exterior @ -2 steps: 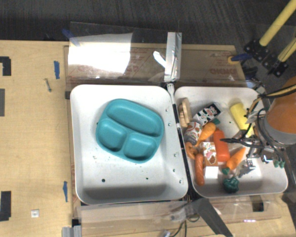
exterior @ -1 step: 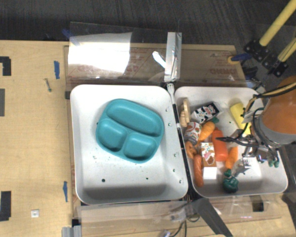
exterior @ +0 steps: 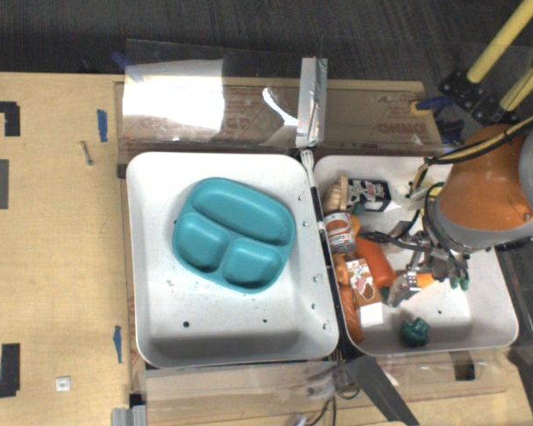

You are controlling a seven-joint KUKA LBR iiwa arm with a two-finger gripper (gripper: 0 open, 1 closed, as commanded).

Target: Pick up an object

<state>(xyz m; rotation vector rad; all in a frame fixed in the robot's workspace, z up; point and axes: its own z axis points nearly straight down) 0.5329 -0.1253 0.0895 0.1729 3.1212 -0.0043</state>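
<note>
Camera view, from above at a slant.

Left bin [exterior: 151, 238]: white, shallow. Holds one teal tray [exterior: 234, 232] with three compartments, lying flat in the upper middle of the bin, long side running from upper left to lower right.

Right bin [exterior: 489, 313]: white, just beside the left bin. Small things crowd its left wall:
- a black-and-white packet [exterior: 369, 191] near the top edge;
- a small jar [exterior: 339, 231] with a red label, just below the packet and to its left;
- an orange piece [exterior: 375, 262], long, lying below and right of the jar;
- a printed carton [exterior: 361, 280], touching the orange piece on its left side;
- a white block [exterior: 371, 314] near the bottom edge;
- a dark teal lump [exterior: 415, 331], apart from the rest, near the bottom rim.

Arm [exterior: 489, 193]: grey with an orange band, over the right bin's upper right part.

Gripper [exterior: 426, 269]: low over the middle of the right bin, just right of the orange piece and above the teal lump. Whether the gripper is wide, narrow or holding anything cannot be told; wires and metal parts blur together there.
</note>
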